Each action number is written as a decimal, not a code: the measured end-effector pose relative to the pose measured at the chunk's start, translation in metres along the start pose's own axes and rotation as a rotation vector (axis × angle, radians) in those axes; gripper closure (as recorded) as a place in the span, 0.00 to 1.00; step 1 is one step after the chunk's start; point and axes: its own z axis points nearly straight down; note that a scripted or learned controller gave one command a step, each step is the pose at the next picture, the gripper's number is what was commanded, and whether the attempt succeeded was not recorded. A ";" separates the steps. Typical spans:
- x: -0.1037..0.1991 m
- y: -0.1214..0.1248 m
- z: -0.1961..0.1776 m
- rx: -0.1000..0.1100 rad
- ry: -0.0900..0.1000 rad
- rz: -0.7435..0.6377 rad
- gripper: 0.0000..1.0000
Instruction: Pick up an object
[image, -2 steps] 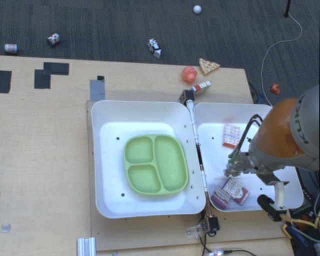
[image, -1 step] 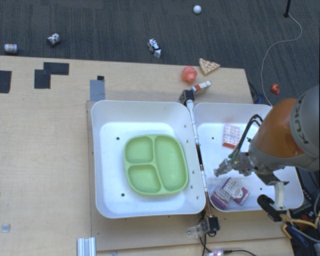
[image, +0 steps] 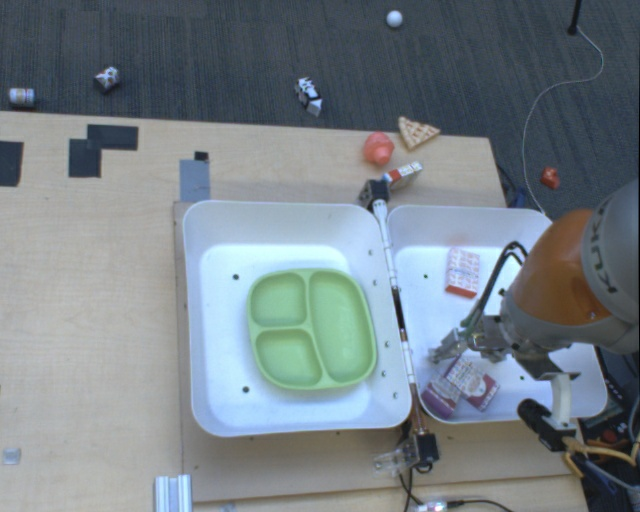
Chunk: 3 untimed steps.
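divided plate (image: 312, 330) in left bin (image: 215, 300) — packet (image: 462, 272) in right bin (image: 425, 250).

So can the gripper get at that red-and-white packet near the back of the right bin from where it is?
Probably yes. The red-and-white packet lies flat and alone on the right bin floor, nothing on top of it. The gripper sits nearer the front, over a wrapped item.

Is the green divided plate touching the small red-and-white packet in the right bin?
Apart. The camera view shows the green divided plate in the left bin, the red-and-white packet in the right bin, rims between.
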 end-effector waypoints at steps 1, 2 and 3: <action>0.000 0.003 -0.012 -0.007 -0.002 -0.001 1.00; 0.000 0.002 -0.011 -0.006 -0.001 0.000 0.00; 0.000 0.004 -0.022 -0.010 -0.001 -0.003 1.00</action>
